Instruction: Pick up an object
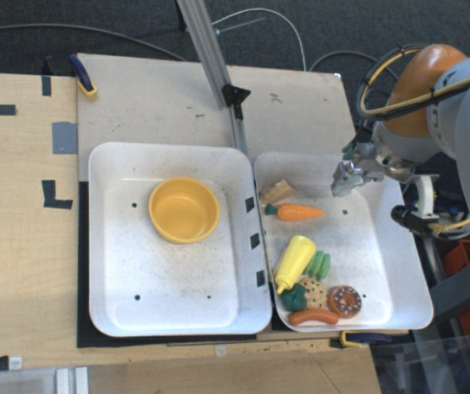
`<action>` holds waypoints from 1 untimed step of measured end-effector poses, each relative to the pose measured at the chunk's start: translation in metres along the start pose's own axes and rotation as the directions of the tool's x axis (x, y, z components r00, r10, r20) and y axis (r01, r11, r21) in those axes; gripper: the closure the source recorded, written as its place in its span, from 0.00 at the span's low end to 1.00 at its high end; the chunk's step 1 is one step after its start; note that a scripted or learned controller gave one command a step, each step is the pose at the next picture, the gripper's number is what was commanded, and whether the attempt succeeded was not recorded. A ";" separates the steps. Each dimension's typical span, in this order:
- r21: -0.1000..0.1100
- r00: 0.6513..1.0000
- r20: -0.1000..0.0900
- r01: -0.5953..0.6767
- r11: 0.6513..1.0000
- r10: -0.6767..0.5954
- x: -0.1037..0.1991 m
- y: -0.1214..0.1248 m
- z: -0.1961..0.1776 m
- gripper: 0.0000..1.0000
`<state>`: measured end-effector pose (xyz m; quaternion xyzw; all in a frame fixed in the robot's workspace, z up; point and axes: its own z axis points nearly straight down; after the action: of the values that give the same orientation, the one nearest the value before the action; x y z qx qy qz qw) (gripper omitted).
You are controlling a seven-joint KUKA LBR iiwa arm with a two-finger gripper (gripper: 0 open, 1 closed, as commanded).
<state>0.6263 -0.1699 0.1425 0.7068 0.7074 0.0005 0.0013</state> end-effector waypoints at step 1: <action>-0.003 1.000 0.001 0.000 1.000 0.000 -0.005 0.003 -0.062 1.00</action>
<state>0.6290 -0.1753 0.2048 0.7067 0.7075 0.0011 0.0027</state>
